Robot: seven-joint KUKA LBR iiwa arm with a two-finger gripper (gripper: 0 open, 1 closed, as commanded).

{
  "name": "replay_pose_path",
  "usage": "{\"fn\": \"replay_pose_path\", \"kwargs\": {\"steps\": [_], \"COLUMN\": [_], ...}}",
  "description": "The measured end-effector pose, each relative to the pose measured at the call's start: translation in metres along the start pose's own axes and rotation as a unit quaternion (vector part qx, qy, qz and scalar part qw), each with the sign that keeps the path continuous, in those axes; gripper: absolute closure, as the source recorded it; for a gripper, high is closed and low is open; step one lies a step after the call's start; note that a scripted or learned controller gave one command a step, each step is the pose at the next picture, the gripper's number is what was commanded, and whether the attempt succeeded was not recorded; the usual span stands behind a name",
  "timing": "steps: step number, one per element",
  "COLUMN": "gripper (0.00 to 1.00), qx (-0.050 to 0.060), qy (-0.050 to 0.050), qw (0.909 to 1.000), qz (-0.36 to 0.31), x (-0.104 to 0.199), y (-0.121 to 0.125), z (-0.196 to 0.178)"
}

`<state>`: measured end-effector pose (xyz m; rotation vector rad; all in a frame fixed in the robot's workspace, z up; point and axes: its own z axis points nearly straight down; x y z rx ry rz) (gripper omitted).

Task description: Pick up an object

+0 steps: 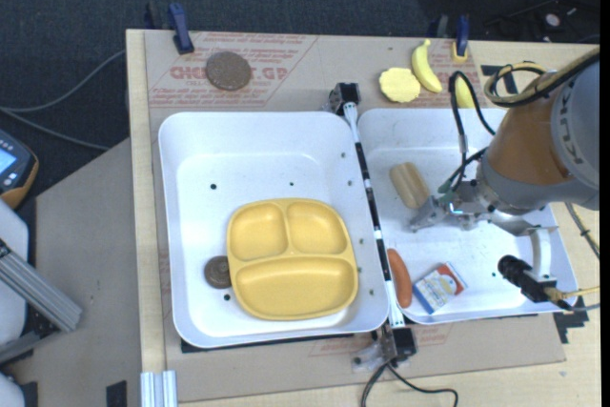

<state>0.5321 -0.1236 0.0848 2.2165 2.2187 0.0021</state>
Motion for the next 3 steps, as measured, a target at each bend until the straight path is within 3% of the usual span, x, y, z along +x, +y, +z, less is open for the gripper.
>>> {"fn": "replay_pose_path", "kwargs": {"steps": [1, 2, 3], "gripper": [0.0, 1.0, 1.0], "qx": [-0.002, 0.001, -0.004], "qy": [0.001, 0.001, 0.002], "qw": [1.0, 1.0, 1.0], "qz": [-0.003, -0.001, -0.003], "x": [0.029, 0.027, 0.087], "y": [0.091, 0.086, 0.063], "z": [0.0, -0.01, -0.134]}}
